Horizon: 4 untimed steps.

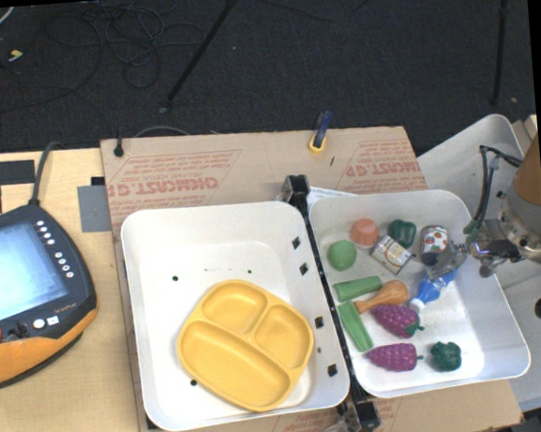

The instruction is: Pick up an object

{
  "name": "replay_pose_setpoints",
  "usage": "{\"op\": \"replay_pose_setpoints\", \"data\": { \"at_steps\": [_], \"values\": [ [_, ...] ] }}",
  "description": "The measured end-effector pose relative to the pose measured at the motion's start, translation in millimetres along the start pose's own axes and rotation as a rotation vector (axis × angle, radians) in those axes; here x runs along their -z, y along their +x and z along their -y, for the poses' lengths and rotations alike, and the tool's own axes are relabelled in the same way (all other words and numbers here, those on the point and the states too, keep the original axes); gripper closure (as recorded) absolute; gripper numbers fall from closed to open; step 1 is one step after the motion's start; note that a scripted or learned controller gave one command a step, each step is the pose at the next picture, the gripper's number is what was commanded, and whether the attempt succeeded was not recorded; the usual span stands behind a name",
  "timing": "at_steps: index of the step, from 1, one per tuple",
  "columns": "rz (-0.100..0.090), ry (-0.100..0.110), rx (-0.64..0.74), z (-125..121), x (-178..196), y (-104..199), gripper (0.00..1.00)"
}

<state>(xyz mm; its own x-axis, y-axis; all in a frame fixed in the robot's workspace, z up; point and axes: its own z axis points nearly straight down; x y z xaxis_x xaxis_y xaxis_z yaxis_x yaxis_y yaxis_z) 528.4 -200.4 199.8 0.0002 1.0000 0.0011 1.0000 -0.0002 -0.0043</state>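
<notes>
Two white bins are seen side by side on a cardboard sheet (pixel 248 170), on which red printed lettering is seen upside down; it cannot be read with confidence. The left bin (pixel 153 268) is occupied by a yellow divided plate (pixel 245 344), set toward its near right corner.

The right bin (pixel 494 351) is crowded with toy food. Near its far edge a pink-orange piece (pixel 364 231), a dark green piece (pixel 403 233) and a round patterned ball (pixel 434 240) are lined up. A green ball (pixel 342 255) is placed by the left wall, with a small labelled packet (pixel 392 254) beside it; the label is too small to be read. Lower down, a green cucumber (pixel 358 287), an orange drumstick (pixel 385 296), a long green stick (pixel 354 325) and two purple grape bunches (pixel 396 319) (pixel 393 357) are gathered. A dark green broccoli (pixel 444 356) is found near the near right corner.

The gripper (pixel 455 258) is positioned at the right bin's right side, above a blue and white item (pixel 430 290). Whether it is released or clenched cannot be told.

At the bench's left edge a pendant with a screen (pixel 23 288) is rested.
</notes>
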Motion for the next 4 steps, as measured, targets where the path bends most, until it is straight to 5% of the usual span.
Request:
{"op": "replay_pose_setpoints", "data": {
  "at_steps": [1, 2, 3, 4],
  "values": [
    [0.002, 0.0, 0.001, 19.2, -117.8, 47.4, 0.0],
    [-0.001, 0.002, -0.007, 18.3, -104.7, 43.8, 1.0],
    [-0.003, -0.009, 0.01, 2.3, 10.8, 140.8, 1.0],
    [-0.001, 0.007, 0.002, 4.8, 12.3, 135.4, 1.0]
  ]
}}
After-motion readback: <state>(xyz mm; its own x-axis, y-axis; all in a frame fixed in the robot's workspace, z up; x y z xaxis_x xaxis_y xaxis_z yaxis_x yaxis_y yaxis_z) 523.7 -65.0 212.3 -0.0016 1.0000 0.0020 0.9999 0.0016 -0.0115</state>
